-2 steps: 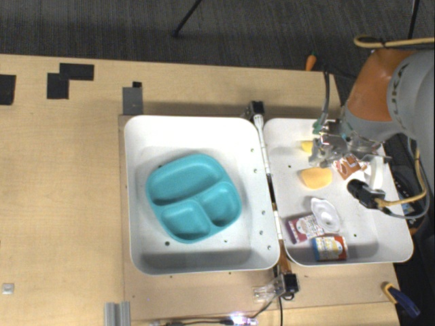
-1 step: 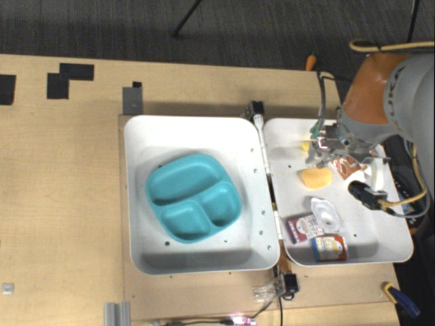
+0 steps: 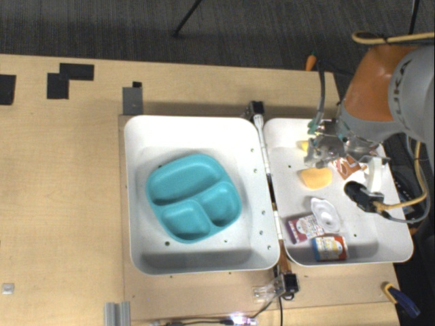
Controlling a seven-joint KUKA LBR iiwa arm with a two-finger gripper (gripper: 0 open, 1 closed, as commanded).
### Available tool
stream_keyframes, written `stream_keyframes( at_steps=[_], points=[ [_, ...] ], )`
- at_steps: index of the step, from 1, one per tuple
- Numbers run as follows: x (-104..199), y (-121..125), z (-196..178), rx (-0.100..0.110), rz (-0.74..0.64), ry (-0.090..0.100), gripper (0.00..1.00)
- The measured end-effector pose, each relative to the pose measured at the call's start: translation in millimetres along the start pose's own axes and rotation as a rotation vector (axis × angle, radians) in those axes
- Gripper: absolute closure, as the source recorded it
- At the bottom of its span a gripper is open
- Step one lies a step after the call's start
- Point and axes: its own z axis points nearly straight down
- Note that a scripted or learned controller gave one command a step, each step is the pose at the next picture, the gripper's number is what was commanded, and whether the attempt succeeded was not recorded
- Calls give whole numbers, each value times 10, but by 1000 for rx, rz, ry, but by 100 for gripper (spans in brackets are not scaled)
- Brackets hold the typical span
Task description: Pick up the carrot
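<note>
While the gripper (image 3: 321, 149) is lowered over the far part of the right bin (image 3: 401, 246), its state cannot be told from this slant. An orange-red piece, taken for the carrot (image 3: 351, 166), is seen just beside it, toward the bin's right edge. A yellow fruit (image 3: 316, 177) is found on the gripper's near side. A teal divided plate (image 3: 195, 197) is set in the left bin (image 3: 136, 182).

Teal divided plate (image 3: 194, 197) in white left bin (image 3: 139, 182). Pale yellow-orange lump (image 3: 316, 177), purple packet (image 3: 299, 228), red-and-blue-labelled can (image 3: 329, 248) in white right bin (image 3: 391, 246). Grey arm, orange band (image 3: 370, 87).
</note>
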Motion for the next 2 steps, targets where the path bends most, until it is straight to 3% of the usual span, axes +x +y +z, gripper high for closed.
stream_keyframes(
  at_steps=[1, 2],
  points=[
    [-466, 159, 232, 4, 119, -3, 0],
    [-198, 26, 834, 9, 86, -1, 0]
  ],
)
